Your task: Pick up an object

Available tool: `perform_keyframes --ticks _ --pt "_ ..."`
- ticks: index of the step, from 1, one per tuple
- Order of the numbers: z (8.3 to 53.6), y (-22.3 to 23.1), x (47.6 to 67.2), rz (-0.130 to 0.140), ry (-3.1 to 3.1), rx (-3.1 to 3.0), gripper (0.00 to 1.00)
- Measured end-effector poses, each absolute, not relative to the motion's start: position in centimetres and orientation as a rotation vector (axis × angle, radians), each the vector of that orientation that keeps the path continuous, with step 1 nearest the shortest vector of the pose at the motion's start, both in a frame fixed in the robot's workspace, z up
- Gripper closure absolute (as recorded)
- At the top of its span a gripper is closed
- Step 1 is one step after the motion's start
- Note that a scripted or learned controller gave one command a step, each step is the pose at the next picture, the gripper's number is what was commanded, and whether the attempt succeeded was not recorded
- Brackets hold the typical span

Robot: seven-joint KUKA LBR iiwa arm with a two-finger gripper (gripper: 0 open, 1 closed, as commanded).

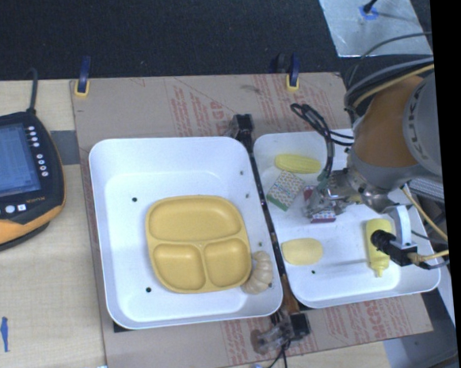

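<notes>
Small red-and-white item (322, 214) lies in the right bin (342, 288), directly at the jaws' tips and touching or nearly touching them. Whether the jaws are open or closed on it cannot be told from this slant, since the wrist hardware hides the gap. The arm (385, 131), grey with its orange band, stands over the bin's far right corner, just behind the jaws.

Just beside the jaws, toward the view's left, a green-and-white checkered packet (285, 188) lies tilted. Beyond the jaws, toward the top of the view, rests a yellow oval piece (297, 163) close to the bin's wall. Nearer the camera than the jaws, and a little to the view's left, lies a paler yellow oval (302, 251). On the jaws' other side, toward the view's right and nearer the camera, a bright yellow item (377, 261) lies by the bin's edge.

Well apart from the jaws, across the divide, the left bin (115, 228) holds a yellow divided plate (195, 241) with a beige lumpy thing (260, 272) touching its near corner. Both bins sit on a cardboard sheet (169, 105) on the counter (34, 314). Farthest from the jaws, a screened handset (7, 177) rests at the view's left edge.
</notes>
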State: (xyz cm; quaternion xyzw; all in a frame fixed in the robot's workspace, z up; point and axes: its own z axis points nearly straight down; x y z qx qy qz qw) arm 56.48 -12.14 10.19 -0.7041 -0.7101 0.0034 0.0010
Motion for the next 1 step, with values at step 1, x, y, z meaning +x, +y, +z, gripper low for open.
perform_keyframes --ticks 1 --pt "19.28 -5.19 62.09 0.0 -2.225 -2.215 1.0"
